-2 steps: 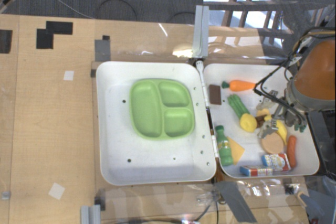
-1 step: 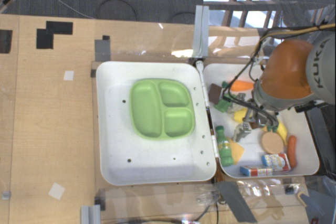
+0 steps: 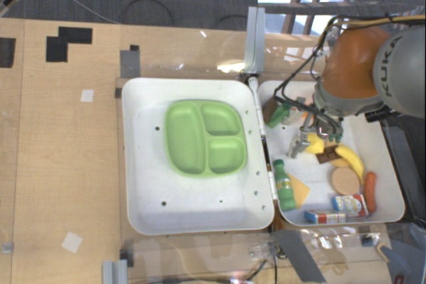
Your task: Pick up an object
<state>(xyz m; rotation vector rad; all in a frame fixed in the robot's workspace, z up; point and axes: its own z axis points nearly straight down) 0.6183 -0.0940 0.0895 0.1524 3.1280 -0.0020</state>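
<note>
1. Take the banana as your landmark: it lies in the right bin, curved, yellow, toward the bin's far-right part.
2. You will find the gripper just left of the banana, hanging under the arm with its orange band, low over the bin floor.
3. Whether it is clenched or released you cannot tell from this slant; the metal parts blur together, and nothing can be made out as grasped.
4. A small yellow piece sits right at the gripper, just left of the banana's upper end, beside a dark brown piece that touches the banana.
5. Below the banana lies a round tan disc, and to its right a red sausage.
6. Further below the banana, near the bin's front wall, lies a white and red-blue tube.
7. Left of the banana, along the dividing wall, stands a green bottle with a yellow wedge beside it.
8. Well left of the banana, the left bin holds a green divided plate.
</note>
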